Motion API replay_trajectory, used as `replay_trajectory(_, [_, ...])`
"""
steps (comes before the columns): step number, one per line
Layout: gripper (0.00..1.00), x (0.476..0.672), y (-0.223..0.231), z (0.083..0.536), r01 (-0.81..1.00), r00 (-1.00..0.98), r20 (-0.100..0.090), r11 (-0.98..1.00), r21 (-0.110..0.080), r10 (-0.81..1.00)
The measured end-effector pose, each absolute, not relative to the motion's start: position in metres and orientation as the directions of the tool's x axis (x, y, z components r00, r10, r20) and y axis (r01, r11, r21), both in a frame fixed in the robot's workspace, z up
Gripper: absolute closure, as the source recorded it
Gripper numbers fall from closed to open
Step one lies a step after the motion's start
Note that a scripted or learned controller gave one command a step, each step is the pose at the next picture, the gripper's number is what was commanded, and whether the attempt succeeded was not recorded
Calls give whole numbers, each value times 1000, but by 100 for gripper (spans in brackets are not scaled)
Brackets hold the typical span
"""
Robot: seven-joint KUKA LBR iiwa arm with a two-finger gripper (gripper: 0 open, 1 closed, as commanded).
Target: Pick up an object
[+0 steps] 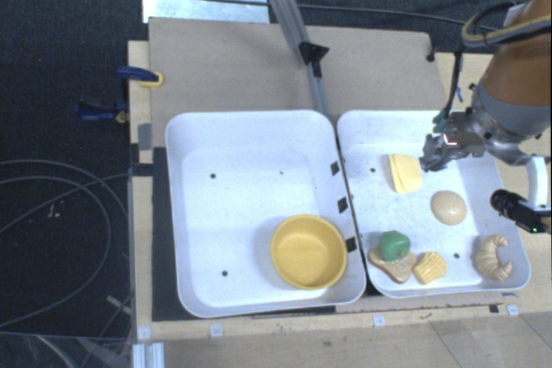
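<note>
Cheese wedge [404, 172] lies just beside hand [434, 155]; bin wall [343, 177] near.

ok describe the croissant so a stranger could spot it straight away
Look in the right bin, at its near right corner. The croissant lies there: a tan, curved, ridged crescent, apart from the smooth round bun above it and the yellow corn piece to its left.

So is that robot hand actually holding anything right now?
Cannot be told. The hand sits at the right edge of the yellow cheese-like block in the right bin, but no grip is visible.
</note>
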State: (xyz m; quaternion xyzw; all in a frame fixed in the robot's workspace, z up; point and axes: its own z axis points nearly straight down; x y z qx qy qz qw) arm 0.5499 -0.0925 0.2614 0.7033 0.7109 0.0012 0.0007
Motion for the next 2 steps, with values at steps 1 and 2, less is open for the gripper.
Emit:
replay_trajectory(1, [100,569,-49,263,1000,-10,0,10,4,1000])
replay_trajectory(2, [100,591,-2,263,1000,-11,2,11,4,1000])
